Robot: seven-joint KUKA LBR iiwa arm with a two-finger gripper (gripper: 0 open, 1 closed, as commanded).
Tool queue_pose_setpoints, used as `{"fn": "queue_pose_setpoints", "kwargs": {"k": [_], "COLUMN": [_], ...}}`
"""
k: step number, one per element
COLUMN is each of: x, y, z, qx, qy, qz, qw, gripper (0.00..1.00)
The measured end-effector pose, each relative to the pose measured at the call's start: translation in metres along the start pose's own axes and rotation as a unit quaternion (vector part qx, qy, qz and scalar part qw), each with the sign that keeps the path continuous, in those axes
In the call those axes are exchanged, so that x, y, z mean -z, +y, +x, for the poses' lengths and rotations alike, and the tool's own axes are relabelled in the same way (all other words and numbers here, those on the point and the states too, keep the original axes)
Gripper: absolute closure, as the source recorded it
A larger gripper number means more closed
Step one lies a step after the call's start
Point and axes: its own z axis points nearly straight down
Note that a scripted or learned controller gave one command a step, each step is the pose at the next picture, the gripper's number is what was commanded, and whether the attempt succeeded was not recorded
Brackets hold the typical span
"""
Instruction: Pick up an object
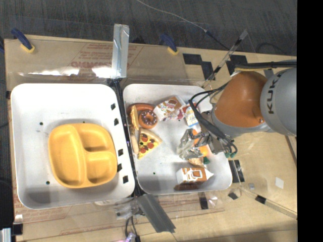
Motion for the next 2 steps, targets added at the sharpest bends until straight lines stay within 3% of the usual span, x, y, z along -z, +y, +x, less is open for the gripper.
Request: {"fn": "queue_pose_setpoints", "kwargs": {"k": [1,2], "x": [0.124,0.038], "y": [-0.009,0.005], "z": [-0.017,0.051], "qx": [-0.159,-0.272], "qy": [0.001,0.007], "qz": [0.002,-0.001], "qw": [0.9873,0.9623], "gripper": [1.0,1.0]}}
